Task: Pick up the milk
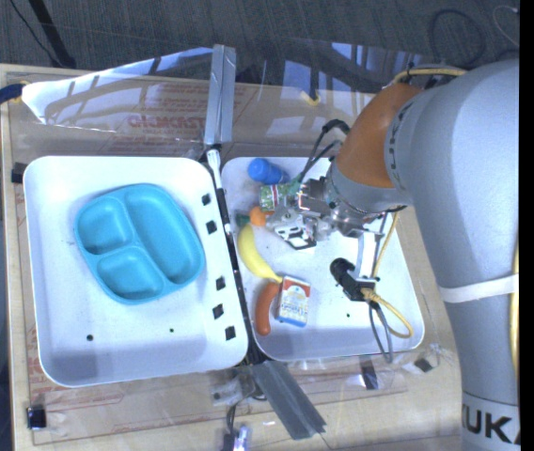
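Camera view | milk (pixel 292 303) lies just below gripper (pixel 295 232) | gripper state: cannot tell

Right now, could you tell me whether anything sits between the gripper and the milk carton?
Nothing visible does. The gripper hangs above the right bin, and the milk carton lies just below it in the view, across bare white floor. The banana and hot dog lie to the carton's left.

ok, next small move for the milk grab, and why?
Probably shift the gripper toward the bin's near edge, over the milk carton. It sits above the banana, while the carton lies apart, beside the hot dog.
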`<state>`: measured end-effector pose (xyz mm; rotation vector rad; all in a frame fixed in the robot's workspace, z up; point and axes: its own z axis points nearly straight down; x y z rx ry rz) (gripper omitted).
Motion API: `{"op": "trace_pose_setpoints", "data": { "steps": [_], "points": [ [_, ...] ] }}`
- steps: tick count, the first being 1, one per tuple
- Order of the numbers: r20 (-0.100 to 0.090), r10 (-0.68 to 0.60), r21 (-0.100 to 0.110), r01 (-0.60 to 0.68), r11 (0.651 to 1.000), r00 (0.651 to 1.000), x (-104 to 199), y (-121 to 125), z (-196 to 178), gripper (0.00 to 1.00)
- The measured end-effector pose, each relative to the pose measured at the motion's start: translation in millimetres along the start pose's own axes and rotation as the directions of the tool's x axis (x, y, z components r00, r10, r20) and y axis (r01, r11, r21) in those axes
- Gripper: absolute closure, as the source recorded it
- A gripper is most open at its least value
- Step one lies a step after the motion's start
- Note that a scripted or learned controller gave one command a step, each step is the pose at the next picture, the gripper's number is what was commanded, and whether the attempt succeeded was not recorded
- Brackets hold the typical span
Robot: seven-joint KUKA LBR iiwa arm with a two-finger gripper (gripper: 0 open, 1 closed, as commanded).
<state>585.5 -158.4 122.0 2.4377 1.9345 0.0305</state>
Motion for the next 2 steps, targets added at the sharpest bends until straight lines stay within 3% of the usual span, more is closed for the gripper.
{"op": "trace_pose_setpoints", "data": {
  "steps": [1,2],
  "points": [
    [-0.001,0.070,0.039,-0.070,0.997,0.998,71.3,-2.2,-69.2,1.00],
    [-0.005,-0.075,0.037,0.075,0.996,0.997,19.5,-11.2,-124.3,1.00]
  ]
}}
